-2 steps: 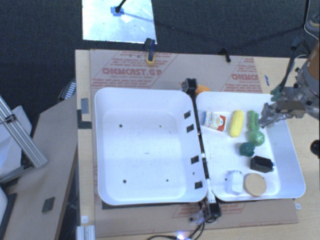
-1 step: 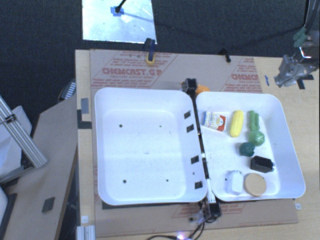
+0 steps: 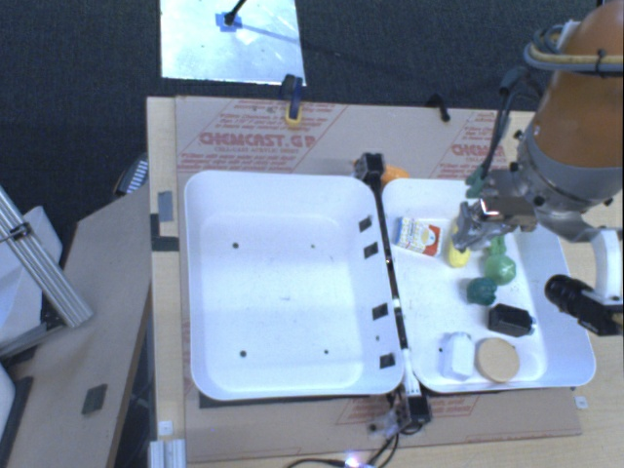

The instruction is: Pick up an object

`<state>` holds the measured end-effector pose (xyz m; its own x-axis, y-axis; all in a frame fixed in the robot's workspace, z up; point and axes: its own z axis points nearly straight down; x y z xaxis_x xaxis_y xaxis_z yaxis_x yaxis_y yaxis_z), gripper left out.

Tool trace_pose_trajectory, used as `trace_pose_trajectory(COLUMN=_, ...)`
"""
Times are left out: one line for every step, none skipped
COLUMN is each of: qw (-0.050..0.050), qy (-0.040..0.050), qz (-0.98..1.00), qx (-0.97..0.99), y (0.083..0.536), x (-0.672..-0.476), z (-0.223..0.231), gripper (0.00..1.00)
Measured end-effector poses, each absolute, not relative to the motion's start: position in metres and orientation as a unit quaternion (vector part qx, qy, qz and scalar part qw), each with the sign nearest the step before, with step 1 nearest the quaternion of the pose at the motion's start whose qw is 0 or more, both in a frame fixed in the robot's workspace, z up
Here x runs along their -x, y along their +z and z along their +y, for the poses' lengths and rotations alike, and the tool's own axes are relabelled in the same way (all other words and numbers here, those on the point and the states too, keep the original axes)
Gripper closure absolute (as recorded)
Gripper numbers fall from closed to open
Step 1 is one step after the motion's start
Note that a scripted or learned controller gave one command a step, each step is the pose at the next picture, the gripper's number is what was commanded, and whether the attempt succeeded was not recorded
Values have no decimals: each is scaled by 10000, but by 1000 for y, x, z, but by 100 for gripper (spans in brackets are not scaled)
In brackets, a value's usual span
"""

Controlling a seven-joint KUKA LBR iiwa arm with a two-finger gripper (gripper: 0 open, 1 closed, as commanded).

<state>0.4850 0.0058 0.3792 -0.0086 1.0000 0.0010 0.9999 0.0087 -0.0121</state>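
Note:
My gripper (image 3: 469, 232) hangs low over the upper middle of the right bin (image 3: 564, 370), directly above a small yellow object (image 3: 457, 255) that pokes out beneath it. Whether it touches the yellow piece is unclear. Just left of it lies a white packet with red and yellow print (image 3: 418, 234). A light green object (image 3: 501, 267) and a dark teal one (image 3: 481, 290) sit just below and right of the gripper.
Lower in the right bin lie a black block (image 3: 510, 320), a white object (image 3: 454, 355) and a tan disc (image 3: 498, 361). An orange thing (image 3: 395, 175) rests at the bins' top junction. The left bin (image 3: 210, 291) shows only bare white floor.

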Motion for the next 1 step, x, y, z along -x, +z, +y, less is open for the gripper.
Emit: trace_pose_trajectory(qw=-53, qy=-71, qz=-7101, qx=7041, y=510, x=-504, z=41, gripper=100)
